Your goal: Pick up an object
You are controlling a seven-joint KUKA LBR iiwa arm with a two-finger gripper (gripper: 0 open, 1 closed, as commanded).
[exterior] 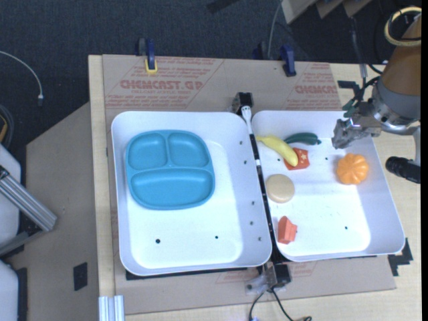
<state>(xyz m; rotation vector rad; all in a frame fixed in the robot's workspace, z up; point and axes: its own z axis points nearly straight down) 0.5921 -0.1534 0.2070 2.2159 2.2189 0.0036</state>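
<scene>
The right bin [374, 239] holds a yellow banana [280, 150], a dark green pepper [302, 138], a red piece [300, 159] beside the banana, a beige round bun [280, 188], a red-orange block [287, 229] and an orange pumpkin [352, 168]. My gripper [342, 138] hangs over the bin's far right part, just above and left of the pumpkin, and I see nothing held in it.
The left bin [221, 246] carries a blue divided plate [170, 169]. A black ridge with clamps runs between the two bins. Blue clamps stand at the board's far edge, and cables lie behind it.
</scene>
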